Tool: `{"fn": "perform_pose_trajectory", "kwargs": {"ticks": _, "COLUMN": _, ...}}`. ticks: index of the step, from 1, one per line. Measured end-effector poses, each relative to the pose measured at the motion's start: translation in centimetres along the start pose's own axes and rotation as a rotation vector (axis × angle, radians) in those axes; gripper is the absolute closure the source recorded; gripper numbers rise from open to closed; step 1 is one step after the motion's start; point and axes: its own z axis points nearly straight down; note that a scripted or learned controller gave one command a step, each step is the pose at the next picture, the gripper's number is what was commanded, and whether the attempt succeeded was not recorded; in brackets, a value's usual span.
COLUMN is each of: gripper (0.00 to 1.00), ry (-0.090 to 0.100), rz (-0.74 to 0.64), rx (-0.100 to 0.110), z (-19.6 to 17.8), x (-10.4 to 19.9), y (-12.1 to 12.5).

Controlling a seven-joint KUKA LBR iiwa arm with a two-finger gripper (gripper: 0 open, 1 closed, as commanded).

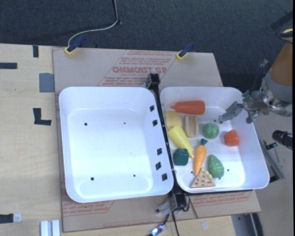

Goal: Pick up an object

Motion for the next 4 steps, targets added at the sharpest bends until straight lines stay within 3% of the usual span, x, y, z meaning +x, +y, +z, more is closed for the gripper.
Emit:
{"fn": "perform_pose_trajectory", "kwargs": {"ticks": 1, "gripper": 0.00, "ry": 0.002, "rz": -0.008, "rx": 0.000, "z": 5.0, "x": 6.2, "y": 6.8}}
{"fn": "perform_pose_trajectory", "kwargs": {"ticks": 2, "gripper": 0.00, "ry": 0.011, "rz": -0.006, "rx": 0.018, "z": 11.5, "x": 4.5, "y": 9.5}}
{"fn": "perform_pose_trajectory", "kwargs": {"ticks": 3, "gripper": 0.00, "ry": -0.008, "rz": -0.004, "rx": 0.020, "z": 12.1, "x": 9.8, "y": 9.0}}
{"fn": "perform_pose_trajectory", "kwargs": {"ticks": 4, "gripper": 0.00, "ry": 0.002, "rz": -0.003, "rx": 0.019, "z": 12.1, "x": 9.0, "y": 9.1}}
